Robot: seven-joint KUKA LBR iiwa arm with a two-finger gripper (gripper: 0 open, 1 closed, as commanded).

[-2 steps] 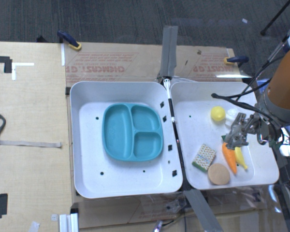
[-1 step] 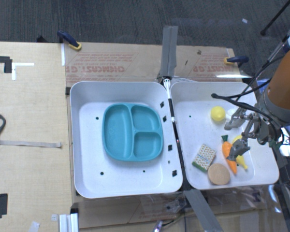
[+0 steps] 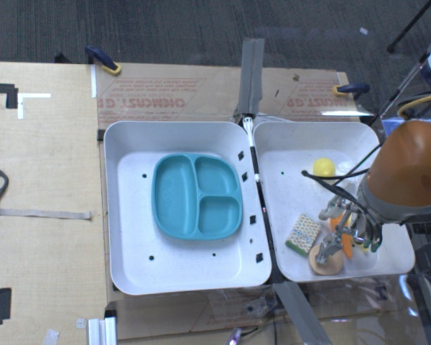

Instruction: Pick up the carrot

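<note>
Orange carrot (image 3: 346,244), small and slim, in right-hand white bin near its front-right corner. Mostly hidden behind gripper hardware; only short orange strips visible, approx. upright in view. Exact pose and contact w/ bin floor hard to tell.

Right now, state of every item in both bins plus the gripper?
Teal three-compartment plastic tray: flat in left white bin, nothing in its compartments.
Yellow round ball: resting in right white bin, apart from gripper.
Green-edged speckled sponge block: lying tilted beside the gripper.
Tan round disc: on the bin floor under the gripper.
Orange carrot: at the gripper, partly hidden; grasp unclear.
Two-finger gripper: low over the right bin.
</note>
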